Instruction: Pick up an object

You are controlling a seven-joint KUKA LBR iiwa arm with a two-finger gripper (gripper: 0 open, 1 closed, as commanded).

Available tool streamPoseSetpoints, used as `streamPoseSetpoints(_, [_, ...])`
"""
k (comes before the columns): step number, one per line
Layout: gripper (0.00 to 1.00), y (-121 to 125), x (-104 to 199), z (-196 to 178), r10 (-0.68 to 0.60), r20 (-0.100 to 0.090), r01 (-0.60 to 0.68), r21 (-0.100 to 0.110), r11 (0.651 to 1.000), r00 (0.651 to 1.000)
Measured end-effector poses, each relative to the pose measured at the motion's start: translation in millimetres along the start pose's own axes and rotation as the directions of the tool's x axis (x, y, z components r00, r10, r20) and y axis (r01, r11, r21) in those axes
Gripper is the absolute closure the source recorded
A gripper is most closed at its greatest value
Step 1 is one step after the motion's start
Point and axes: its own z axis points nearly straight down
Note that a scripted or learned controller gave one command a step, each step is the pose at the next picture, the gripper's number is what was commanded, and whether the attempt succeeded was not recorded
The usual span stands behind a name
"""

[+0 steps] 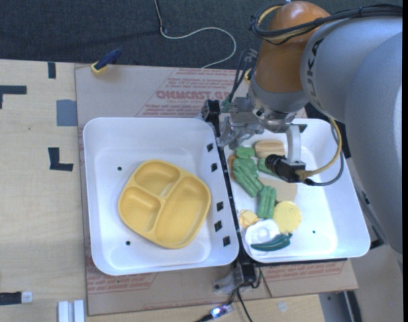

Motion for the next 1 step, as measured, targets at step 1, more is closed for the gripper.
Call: streamPoseSetpoints(1, [1.00, -12.9, 39.5, 4.5, 0.001, 0.001, -0.001, 0.000, 1.000, 1.000])
